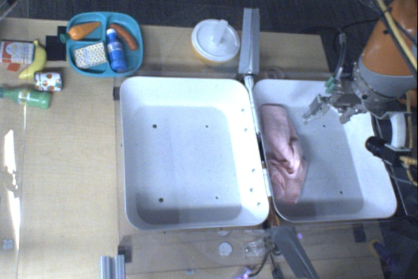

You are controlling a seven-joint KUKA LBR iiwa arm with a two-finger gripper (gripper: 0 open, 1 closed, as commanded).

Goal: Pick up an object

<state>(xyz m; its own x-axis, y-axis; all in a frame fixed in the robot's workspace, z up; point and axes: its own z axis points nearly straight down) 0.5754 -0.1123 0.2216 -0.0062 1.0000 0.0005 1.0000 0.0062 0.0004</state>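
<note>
Camera view: pink cloth (283, 152) lies crumpled along the left wall of the right bin (366, 206), its folds bunched and running lengthwise. Gripper (332, 108) hovers over the same bin's upper area, fingers spread open, holding nothing, apart from the cloth. Left bin (189, 219) sits alongside, touching.

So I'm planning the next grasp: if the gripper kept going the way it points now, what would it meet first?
The gripper points left over the right bin, so it would probably meet the pink cloth first, though its height above the bin floor is unclear.
</note>
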